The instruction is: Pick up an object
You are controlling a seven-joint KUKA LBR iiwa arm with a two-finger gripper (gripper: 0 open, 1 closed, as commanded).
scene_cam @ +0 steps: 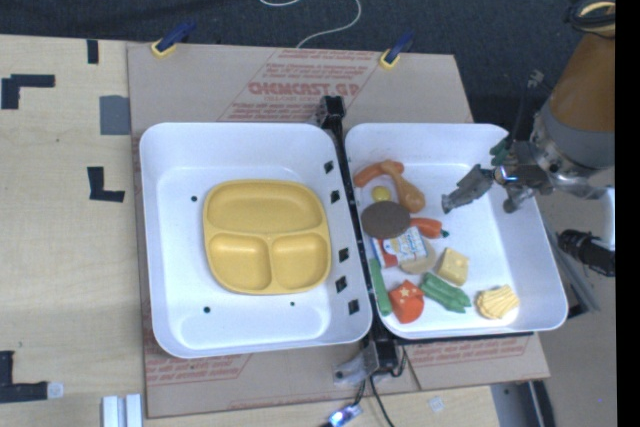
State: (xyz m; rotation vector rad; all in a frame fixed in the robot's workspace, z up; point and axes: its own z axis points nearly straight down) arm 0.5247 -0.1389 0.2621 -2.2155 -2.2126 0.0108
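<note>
In the camera view we see the arm (pixel 585 105) reaching in from the right, with its hand (pixel 490 187) hovering over the bare upper right of the right bin (pixel 520 260). One dark finger (pixel 462 192) juts left toward the toys, another part sits nearer the wrist; we read the jaws as spread apart, with nothing between them.

The things we could pick all crowd the right bin's left half, against the divider. A brown disc (pixel 385 218) lies in the middle of the heap, an orange sausage-like piece (pixel 383 174) above it, a white printed packet (pixel 408 244) just below, a pale yellow block (pixel 452 266) beside that. Lower down lie a red pepper (pixel 405 301), a green pod (pixel 444 294) and a yellow corn piece (pixel 497 301) near the bin's front right corner. The left bin (pixel 170 215) carries a yellow divided plate (pixel 267 235).

Our worry is the clutter. Several items touch or overlap, so a descent into the heap may catch an edge, nudge a neighbour, or pinch two pieces at once. The flat disc and packet offer little to grip. The corn and the pale block stand a little apart, so they look the safer targets.
</note>
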